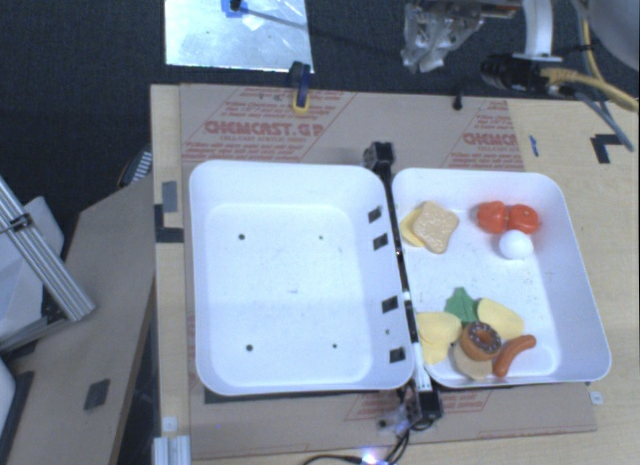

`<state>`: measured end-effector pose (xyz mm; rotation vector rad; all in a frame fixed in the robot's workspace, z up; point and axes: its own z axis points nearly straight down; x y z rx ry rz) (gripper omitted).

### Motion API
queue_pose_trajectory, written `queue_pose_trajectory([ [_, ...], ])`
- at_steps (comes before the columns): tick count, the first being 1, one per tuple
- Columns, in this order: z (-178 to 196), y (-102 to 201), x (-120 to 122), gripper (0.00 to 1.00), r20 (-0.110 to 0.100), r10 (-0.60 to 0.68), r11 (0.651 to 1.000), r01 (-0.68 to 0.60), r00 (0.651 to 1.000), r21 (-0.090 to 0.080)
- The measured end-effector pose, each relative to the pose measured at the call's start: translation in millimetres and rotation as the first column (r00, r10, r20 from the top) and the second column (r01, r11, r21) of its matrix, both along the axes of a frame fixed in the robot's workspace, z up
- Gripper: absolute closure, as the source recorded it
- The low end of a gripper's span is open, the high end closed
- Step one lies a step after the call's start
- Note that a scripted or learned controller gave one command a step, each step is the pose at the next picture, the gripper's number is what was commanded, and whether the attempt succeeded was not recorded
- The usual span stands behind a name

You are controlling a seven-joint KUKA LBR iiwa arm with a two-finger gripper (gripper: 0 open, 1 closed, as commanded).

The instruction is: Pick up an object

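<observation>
- While nothing is being carried, the left bin (280, 283) is passed over first; bare white floor is seen there, so no pick is offered.
- At the divider, a tan cracker (436, 225) is found lying over a yellow piece (411, 228) in the right bin (580, 283); flat and thin, it is judged hard to get fingers under.
- Up top, the gripper (432, 43) is held well above and behind the bins, over the dark floor; whether its fingers are open or closed cannot be told from here.
- Near the front wall, a crowded pile is seen: green leaf (461, 303), doughnut (483, 339), sausage (512, 354).
- Further right, the red tomato piece (507, 217) and the white ball (516, 245) are spotted touching.
- The ball is judged light, stiff, smooth and liable to roll; a grasp across its widest middle is advised.
</observation>
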<state>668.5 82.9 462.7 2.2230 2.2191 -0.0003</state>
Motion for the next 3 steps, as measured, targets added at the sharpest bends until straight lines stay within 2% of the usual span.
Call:
queue_pose_trajectory([
  [3,-4.7,10.4,0.0,1.00,0.002,0.005,1.000,-0.005,1.000,0.000],
])
